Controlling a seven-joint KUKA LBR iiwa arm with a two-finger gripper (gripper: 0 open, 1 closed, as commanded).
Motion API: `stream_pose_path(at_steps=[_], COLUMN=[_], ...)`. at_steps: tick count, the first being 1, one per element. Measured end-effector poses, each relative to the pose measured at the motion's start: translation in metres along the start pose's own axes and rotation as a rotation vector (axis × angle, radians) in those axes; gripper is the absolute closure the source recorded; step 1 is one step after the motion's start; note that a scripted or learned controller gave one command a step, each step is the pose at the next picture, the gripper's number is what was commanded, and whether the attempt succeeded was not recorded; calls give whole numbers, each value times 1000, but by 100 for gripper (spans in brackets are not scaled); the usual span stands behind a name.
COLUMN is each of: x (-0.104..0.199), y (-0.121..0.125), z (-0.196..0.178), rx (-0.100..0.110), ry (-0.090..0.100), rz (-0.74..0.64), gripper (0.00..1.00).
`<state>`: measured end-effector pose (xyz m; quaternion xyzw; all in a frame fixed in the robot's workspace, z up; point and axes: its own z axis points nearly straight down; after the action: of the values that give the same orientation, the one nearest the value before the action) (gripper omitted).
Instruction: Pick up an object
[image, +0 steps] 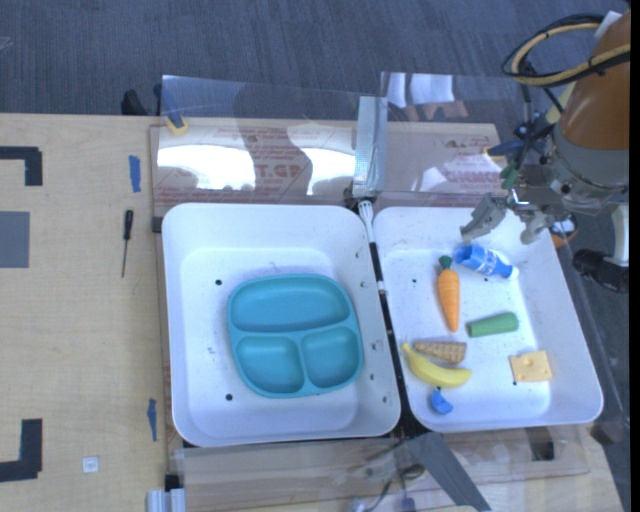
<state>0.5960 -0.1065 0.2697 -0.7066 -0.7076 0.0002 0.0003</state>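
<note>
Starting at the bottom of the frame, the right bin (575, 400) has a small blue piece (441, 403) near its lower edge, then a yellow banana (436, 368) with a tan waffle cone (441, 351) lying against it. To the right of those sits an orange cracker square (530, 367). Go up a bit and you've got a green cylinder (492, 324) and an orange carrot (449, 296) standing lengthwise, then a blue bottle (484, 261) near the top of that bin. The left bin (190, 240) just holds a teal divided plate (294, 333).

If you're going for the closest thing to the arm, that's the blue bottle, upper middle of the right bin. My guess is it's light hollow plastic, fairly stiff but smooth and round, so it could roll or squirt out. I'd pinch it across the body, not the cap end.

The end effector (509, 222) hangs in the upper right of the frame, just above the bottle, and to me its fingers look spread wide with nothing between them, so it's released. It doesn't look like it's touching the bottle, though at this slant you can't be totally sure of the gap.
</note>
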Motion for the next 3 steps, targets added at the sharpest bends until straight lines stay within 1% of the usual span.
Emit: stream_pose_path(at_steps=[1, 2, 3], x=[-24, -24, 72], y=[-10, -8, 18], z=[174, 162, 81], rx=[1, -6, -10], ry=[1, -1, 2], rz=[-194, -193, -235], gripper=[0, 100, 100])
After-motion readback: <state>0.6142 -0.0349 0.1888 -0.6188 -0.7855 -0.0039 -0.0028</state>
